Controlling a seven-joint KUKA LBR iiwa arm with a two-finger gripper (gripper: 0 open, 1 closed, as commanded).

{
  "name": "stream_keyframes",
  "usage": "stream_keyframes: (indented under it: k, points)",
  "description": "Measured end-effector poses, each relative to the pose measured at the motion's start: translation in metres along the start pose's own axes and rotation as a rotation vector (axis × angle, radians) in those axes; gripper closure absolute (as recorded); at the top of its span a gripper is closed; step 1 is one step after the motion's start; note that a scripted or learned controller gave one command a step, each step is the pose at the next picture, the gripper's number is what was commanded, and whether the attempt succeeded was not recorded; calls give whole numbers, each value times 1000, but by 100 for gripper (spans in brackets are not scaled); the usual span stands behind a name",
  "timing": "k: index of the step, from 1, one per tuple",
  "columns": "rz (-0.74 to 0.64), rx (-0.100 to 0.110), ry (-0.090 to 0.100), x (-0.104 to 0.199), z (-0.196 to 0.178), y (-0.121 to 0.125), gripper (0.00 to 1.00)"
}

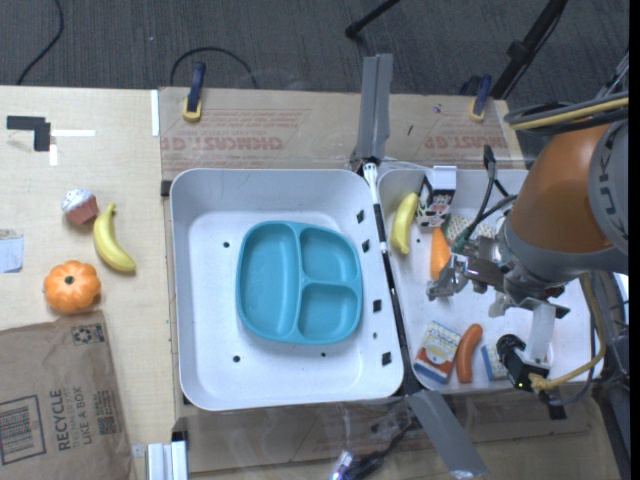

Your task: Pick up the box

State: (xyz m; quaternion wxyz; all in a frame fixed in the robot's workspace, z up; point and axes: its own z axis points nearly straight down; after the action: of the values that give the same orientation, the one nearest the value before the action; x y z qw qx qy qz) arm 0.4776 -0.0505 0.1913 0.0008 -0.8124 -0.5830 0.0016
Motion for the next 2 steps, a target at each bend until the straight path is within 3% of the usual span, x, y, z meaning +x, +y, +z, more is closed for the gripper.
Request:
stream_keyframes:
  k: [2]
  points:
    - [1, 0, 0, 0, 0, 0, 0]
